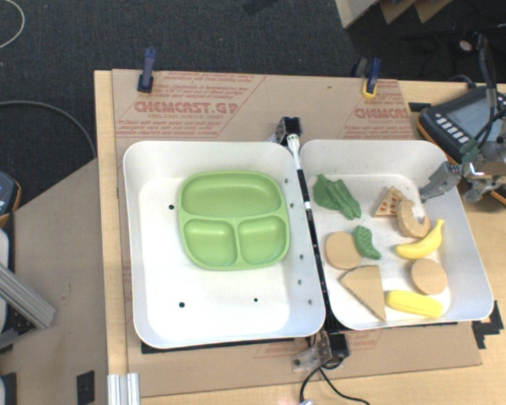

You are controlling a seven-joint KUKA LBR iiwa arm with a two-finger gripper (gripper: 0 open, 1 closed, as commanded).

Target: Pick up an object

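Two shallow white bins sit side by side on my counter (236, 99), which is topped with a brown printed sheet held by a blue clamp (147, 67) at the far left and a blue-and-yellow one (371, 78) at the far right. In the left bin (143, 226) I see a green divided plate (234, 218), lying flat, with one long compartment on the far side and two smaller ones on the near side. The right bin (464, 226) holds the pickable items: a dark green leafy piece (336, 196) near its far left, a smaller green piece (366, 241) just beside a tan round slice (341, 250), a tan wedge (365, 289) toward the near edge, a yellow banana (422, 243) in the middle right, another tan round piece (427, 276) just beneath it, a yellow block (415, 303) by the near rim, and a brown triangular piece (390, 202) next to a pale rounded one (411, 219). My gripper (430, 186) comes in from the right and hangs over the far right corner of the right bin, near the triangular and pale pieces; I see nothing between its fingers, and I cannot tell how far apart they stand. A dark pendant-like device (455, 123) lies on the counter just beyond the arm.
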